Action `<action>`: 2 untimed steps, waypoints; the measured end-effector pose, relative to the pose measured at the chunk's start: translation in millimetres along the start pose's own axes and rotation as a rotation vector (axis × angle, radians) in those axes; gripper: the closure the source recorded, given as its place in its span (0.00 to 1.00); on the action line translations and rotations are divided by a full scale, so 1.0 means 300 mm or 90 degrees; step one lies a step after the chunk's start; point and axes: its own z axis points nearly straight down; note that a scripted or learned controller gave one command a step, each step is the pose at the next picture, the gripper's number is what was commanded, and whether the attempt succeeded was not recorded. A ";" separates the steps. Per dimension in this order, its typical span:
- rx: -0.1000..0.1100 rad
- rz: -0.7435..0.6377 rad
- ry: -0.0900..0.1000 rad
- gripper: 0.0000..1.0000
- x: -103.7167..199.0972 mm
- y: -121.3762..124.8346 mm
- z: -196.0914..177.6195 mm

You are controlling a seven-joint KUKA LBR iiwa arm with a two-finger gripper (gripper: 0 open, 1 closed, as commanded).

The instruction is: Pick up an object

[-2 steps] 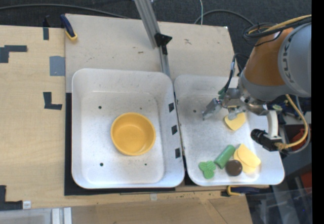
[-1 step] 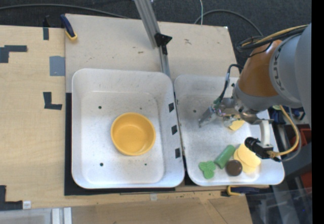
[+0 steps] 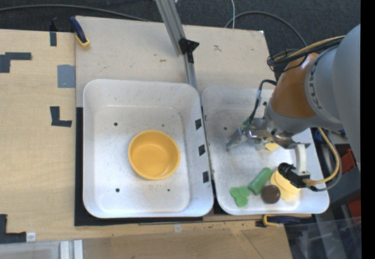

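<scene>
The arm (image 3: 328, 85) rises closest, reaching over the right bin (image 3: 225, 108). Along that bin's near edge lie a green piece (image 3: 239, 195), a green cylinder (image 3: 259, 181), a brown ball (image 3: 270, 194) and a yellow object (image 3: 286, 186). The left bin (image 3: 99, 99) holds a yellow bowl (image 3: 154, 154) near its middle. The tool (image 3: 241, 136) hangs at the right bin's centre, fingers slightly apart, gripping nothing.
</scene>
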 end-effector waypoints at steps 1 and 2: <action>0.000 0.000 0.001 1.00 0.002 0.000 -0.037; -0.003 0.000 0.000 1.00 0.014 0.001 -0.245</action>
